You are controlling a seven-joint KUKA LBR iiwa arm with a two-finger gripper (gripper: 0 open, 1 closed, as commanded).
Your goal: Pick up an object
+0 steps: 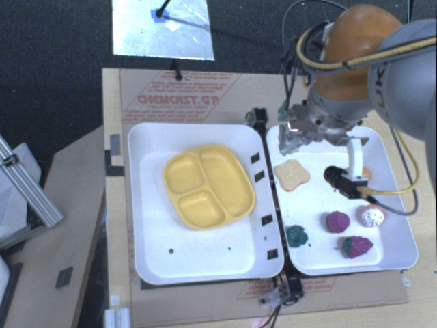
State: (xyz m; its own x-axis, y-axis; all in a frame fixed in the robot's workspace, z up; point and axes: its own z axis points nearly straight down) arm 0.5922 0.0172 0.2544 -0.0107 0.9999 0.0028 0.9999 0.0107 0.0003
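gripper over the back of the right bin, near the toast

dark carpet lies behind a brown board (179, 94) with red print, and this board bears both white bins. at the top of the view a shiny silver sheet (162, 19) lies on the carpet. the grey arm (410, 74) comes in from the right, its orange band bulging above the wrist. the left bin (140, 203) holds one thing, a yellow plate (208, 185) with three compartments, lying near the bin's middle. the right bin (321, 200) holds the small things to pick from. the gripper (298, 137) hangs over this bin's back left corner, close to the divider; i cannot tell whether it is open or closed, and nothing shows as held. just in front of it lies a pale toast slice (292, 175), flat on the bin floor. toward the front right sit a magenta berry (357, 246), a dark purple ball (336, 221) just behind it, a teal lump (296, 235) near the divider, and a white spotted ball (373, 217) beside the purple one.
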